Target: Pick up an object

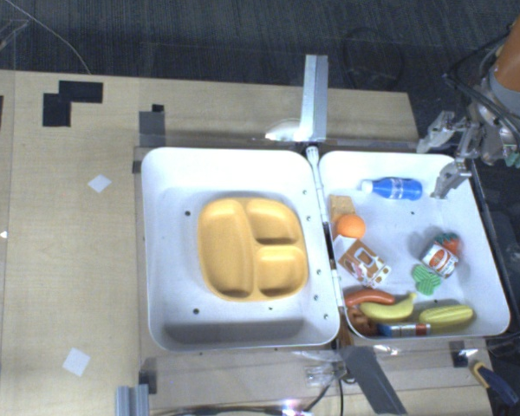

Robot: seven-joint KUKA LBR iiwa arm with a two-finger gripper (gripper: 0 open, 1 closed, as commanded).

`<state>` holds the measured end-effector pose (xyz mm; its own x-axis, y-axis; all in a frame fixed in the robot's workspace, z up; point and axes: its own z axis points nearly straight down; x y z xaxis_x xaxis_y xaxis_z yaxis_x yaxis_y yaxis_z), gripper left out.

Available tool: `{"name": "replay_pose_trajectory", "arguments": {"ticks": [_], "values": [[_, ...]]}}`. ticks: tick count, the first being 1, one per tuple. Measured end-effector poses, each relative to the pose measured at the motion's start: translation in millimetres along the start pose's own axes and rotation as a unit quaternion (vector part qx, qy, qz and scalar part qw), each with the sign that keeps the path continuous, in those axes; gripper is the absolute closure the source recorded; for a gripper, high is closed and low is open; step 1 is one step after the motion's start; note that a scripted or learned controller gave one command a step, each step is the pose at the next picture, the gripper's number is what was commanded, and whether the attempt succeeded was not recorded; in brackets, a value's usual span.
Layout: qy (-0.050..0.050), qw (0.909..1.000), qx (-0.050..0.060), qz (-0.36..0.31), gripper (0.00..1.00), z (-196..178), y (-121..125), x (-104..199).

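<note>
A pale wooden desk (pixel 69 258) carries two white bins. The jaws (pixel 455 167) hang open and empty above the right bin's (pixel 494 284) far corner, near a blue bottle (pixel 392 188); the approach seems underway, a descent next.

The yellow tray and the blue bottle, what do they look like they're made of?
The yellow tray in the left bin looks like moulded plastic with a matte finish: one even colour, rounded compartment walls, soft shading and no sharp glare. The blue bottle, lying on its side in the right bin, also looks like plastic, smoother and slightly glossy, with a white cap end. Toy-like, though that is a guess.
</note>
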<state>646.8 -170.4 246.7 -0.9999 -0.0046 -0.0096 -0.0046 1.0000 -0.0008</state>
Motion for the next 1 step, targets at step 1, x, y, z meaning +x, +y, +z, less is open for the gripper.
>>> {"name": "replay_pose_trajectory", "arguments": {"ticks": [1], "values": [[0.002, 0.9761, 0.000, 0.218, 0.00, 102.8, -34.2, 11.5]]}}
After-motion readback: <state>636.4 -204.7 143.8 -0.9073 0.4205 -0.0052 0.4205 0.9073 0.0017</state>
